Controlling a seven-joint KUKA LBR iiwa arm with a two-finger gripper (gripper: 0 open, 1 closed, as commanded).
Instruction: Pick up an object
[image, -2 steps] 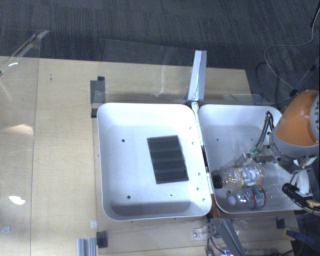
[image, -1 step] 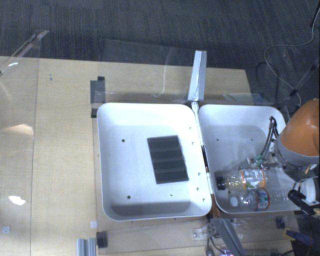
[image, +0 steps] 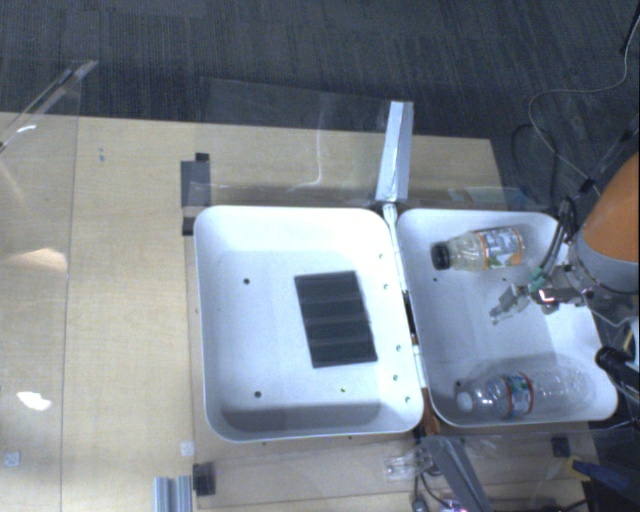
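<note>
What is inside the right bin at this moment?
Two clear plastic bottles lie on their sides in the right bin: one with an orange label near the far wall, one near the front. The gripper hangs above, hiding some floor.

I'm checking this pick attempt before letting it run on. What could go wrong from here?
Both bottles are clear and round. The upper bottle lies on its side, so it may roll or slip away from the gripper. The lower bottle rests near the right bin's front wall, which may crowd a grasp there.
</note>
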